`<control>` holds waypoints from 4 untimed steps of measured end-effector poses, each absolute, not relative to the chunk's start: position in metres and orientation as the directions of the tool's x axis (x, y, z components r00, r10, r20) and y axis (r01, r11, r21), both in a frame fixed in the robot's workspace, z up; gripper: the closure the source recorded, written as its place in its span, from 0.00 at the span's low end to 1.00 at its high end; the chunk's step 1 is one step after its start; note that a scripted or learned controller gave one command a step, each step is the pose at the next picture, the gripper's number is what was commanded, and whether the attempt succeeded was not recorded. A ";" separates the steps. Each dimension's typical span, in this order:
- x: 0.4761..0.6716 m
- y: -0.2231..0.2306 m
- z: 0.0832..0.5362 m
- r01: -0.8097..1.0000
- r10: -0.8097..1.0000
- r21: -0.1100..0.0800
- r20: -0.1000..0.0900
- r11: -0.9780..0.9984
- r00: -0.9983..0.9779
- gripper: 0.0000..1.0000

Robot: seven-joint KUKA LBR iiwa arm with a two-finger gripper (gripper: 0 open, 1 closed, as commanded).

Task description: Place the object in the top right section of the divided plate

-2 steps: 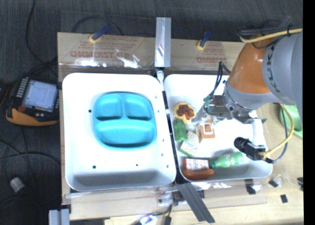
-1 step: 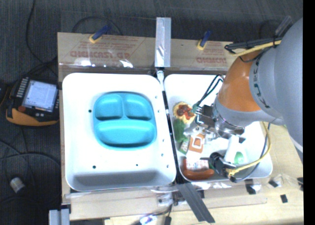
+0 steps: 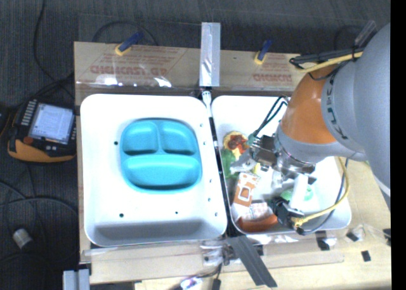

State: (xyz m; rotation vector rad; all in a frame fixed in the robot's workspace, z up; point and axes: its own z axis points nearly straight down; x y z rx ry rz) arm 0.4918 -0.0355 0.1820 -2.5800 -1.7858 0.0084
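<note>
1. Two white bins sit side by side mid-frame. The left bin (image 3: 95, 174) holds a blue divided plate (image 3: 160, 154), flat on the floor of the bin, two small sections toward the top of the frame and one large section below them.
2. The right bin (image 3: 336, 216) holds a clutter of small items in its left half: a round yellow-and-red piece (image 3: 235, 141) near the top, an orange-and-white packet (image 3: 245, 188) below it, a red-brown sausage-shaped item (image 3: 257, 222) near the bottom edge.
3. The arm (image 3: 346, 101) enters from the right of the frame, orange band over the right bin, wrist pointed down into the clutter.
4. The gripper (image 3: 279, 177) is low in the right bin among the items. Its state cannot be told; the wrist and cables mask it.
5. All loose items lie in the right bin, well apart from the plate.
</note>
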 end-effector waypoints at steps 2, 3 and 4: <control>0.532 0.008 0.182 0.997 0.997 -0.005 -0.002 0.080 -0.080 0.00; 0.555 0.031 0.211 0.843 0.843 -0.003 0.000 0.538 -0.538 0.00; 0.588 0.096 0.274 0.643 0.643 -0.001 -0.002 0.766 -0.766 0.00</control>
